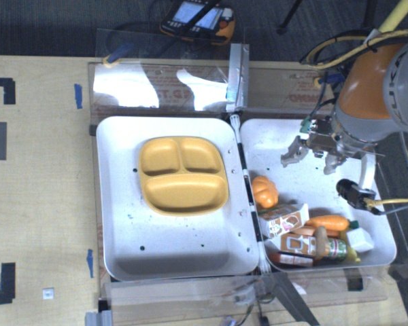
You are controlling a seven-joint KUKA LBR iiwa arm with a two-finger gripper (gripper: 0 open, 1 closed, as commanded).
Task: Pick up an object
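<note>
Camera view from above: we see the gripper (311, 156) hovering over the bare upper part of the right bin (272, 136), fingers spread and holding nothing. Below it lie a small pumpkin (264, 191), a carton (284, 222), a carrot (328, 223) and a bottle (330, 248). A yellow tray (183, 174) sits in the left bin (115, 202).

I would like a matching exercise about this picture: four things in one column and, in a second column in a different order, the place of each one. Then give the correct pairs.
Things:
1. yellow divided tray
2. small orange pumpkin
3. gripper
4. carrot

Places:
A. over the upper part of the right bin
B. in the right bin, against the divider between the bins
C. in the middle of the left bin
D. in the pile in the lower part of the right bin

Pairs: 1-C, 2-B, 3-A, 4-D
</note>
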